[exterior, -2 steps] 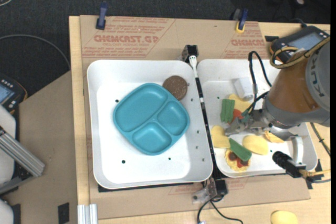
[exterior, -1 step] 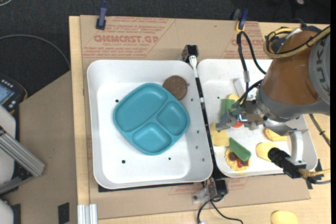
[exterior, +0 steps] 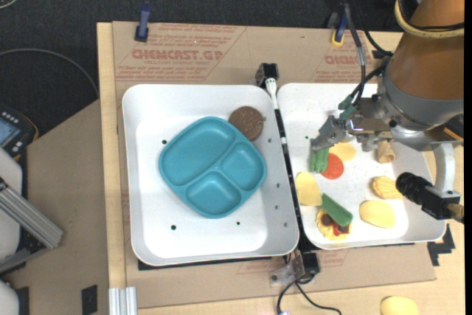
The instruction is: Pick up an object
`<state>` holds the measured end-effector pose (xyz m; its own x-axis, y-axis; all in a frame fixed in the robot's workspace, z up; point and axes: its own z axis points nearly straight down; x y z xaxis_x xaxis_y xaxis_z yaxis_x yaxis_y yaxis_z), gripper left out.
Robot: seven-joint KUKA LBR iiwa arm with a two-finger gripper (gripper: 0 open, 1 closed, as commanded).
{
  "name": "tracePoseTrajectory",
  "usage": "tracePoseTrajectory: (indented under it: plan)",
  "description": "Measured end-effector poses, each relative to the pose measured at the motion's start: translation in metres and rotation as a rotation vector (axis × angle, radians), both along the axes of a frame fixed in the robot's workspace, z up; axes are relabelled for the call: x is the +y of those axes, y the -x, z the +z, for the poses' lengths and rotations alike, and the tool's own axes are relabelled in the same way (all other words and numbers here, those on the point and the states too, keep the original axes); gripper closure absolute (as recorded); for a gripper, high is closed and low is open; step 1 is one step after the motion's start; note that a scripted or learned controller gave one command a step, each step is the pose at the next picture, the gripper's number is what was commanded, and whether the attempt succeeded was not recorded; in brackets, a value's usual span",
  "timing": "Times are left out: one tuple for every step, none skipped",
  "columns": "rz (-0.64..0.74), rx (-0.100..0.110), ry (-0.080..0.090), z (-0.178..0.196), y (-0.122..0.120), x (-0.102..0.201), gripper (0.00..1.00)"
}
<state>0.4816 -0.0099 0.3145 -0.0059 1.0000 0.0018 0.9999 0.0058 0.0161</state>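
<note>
My gripper (exterior: 330, 138) hangs low over the upper left part of the right bin (exterior: 295, 103), reaching in from the right. Just below its tip lie a green toy vegetable (exterior: 318, 160) and a red tomato-like piece (exterior: 334, 169), with a small yellow piece (exterior: 344, 152) beside them. Whether the tip touches any of them I cannot tell. Further down the bin lie a yellow wedge (exterior: 308, 189), a green strip (exterior: 337, 209) on a red and yellow toy (exterior: 329, 225), a yellow lemon shape (exterior: 377, 214), a ridged yellow piece (exterior: 386, 187) and a beige piece (exterior: 384, 153).
The left bin (exterior: 140, 158) holds a blue divided plate (exterior: 212, 167) with a brown round cookie (exterior: 247, 122) at its upper right. The bulky arm body (exterior: 431, 63) overhangs the right bin's far right side. Another yellow object (exterior: 399, 305) lies off the bench at the bottom right.
</note>
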Motion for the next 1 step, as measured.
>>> tracePoseTrajectory:
  plan:
    - [-0.005,0.012,0.003,0.0035,0.0014,-0.0021,1.0]
